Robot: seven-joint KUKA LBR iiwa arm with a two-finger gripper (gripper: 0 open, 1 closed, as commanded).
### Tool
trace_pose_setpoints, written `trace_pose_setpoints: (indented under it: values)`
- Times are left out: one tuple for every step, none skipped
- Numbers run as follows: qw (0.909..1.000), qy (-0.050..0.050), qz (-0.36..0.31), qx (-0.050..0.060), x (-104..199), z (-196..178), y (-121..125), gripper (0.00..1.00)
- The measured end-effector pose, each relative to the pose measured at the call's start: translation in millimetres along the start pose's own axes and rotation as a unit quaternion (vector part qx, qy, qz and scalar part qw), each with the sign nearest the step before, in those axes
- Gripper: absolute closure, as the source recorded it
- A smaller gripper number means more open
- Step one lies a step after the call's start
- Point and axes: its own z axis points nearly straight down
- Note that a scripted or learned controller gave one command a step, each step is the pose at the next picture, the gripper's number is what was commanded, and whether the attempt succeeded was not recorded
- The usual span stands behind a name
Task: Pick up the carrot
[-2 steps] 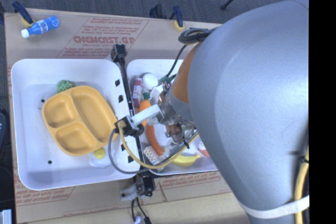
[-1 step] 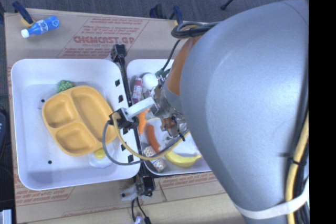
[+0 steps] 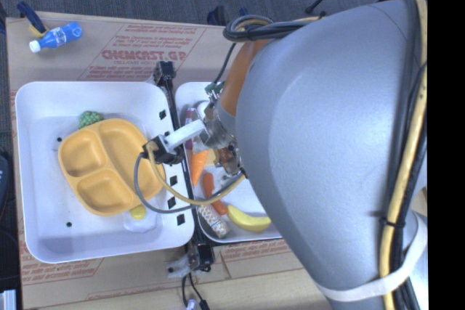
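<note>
The carrot [image 3: 197,166] is a small orange tapered piece lying in the right bin [image 3: 190,94], near that bin's left wall. My gripper [image 3: 221,152] hangs low over the right bin, just right of the carrot and very close to it. The wrist and the big grey arm [image 3: 327,149] cover most of the gripper. A white bracket [image 3: 182,136] with a looping black cable sticks out leftward from the wrist over the wall between the bins.
Beside the carrot lie another orange piece [image 3: 208,184], a speckled cob-like item [image 3: 213,221] and a banana [image 3: 248,218]. The left bin [image 3: 43,229] holds a yellow divided plate [image 3: 107,165], a green broccoli [image 3: 90,117] and a small yellow item [image 3: 136,213]. A water bottle [image 3: 58,35] lies at the bench's far left.
</note>
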Motion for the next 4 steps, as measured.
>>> trace_pose_setpoints:
  values:
    - [0.9999,-0.001,0.013,0.0,-26.7,0.2,27.0,0.0]
    - [1.0,-0.003,0.008,0.003,-26.3,-9.4,25.6,1.0]
    - [0.9999,0.001,0.013,-0.001,-34.0,-52.9,-40.8,1.0]
    - [0.9999,0.001,0.011,-0.001,-27.6,-66.4,-69.5,1.0]
